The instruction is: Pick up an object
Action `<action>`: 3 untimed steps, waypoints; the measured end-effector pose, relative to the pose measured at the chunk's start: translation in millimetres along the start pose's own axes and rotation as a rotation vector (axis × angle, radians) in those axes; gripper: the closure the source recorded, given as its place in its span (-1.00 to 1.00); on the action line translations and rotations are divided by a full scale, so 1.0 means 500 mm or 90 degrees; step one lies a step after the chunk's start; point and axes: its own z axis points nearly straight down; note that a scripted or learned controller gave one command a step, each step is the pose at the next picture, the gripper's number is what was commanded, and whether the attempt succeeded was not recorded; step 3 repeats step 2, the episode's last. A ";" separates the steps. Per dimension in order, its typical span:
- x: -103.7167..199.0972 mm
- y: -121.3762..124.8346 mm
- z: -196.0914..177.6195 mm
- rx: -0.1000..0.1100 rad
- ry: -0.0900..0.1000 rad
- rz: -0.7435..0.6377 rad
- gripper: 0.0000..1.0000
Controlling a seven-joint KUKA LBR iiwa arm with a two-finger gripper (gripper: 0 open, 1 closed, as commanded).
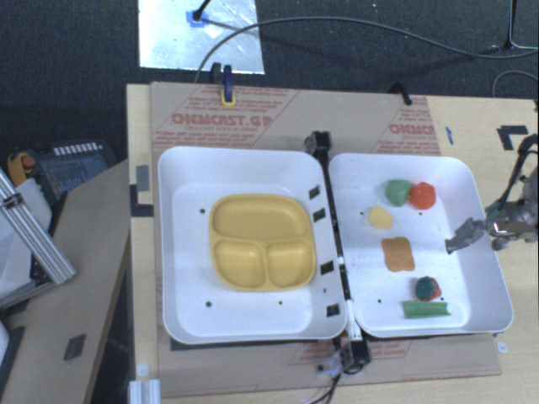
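Six small items in right bin, one yellow tray in left, pincer state unclear.

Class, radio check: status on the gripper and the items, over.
Gripper over right bin's right edge, holding nothing. Six items lie loose; nearest the orange piece. Nothing in the way.

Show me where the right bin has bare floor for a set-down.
Free: right bin floor left of the yellow piece and orange piece, and the near-left corner. Crowded: the far cluster, green ball touching red ball, and the near-right by the green stick.
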 end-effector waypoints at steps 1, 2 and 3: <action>0.001 0.005 -0.010 -0.007 -0.002 -0.002 -1.00; 0.014 -0.009 0.093 -0.005 -0.001 -0.001 -1.00; 0.014 -0.009 0.093 -0.005 -0.001 -0.001 -1.00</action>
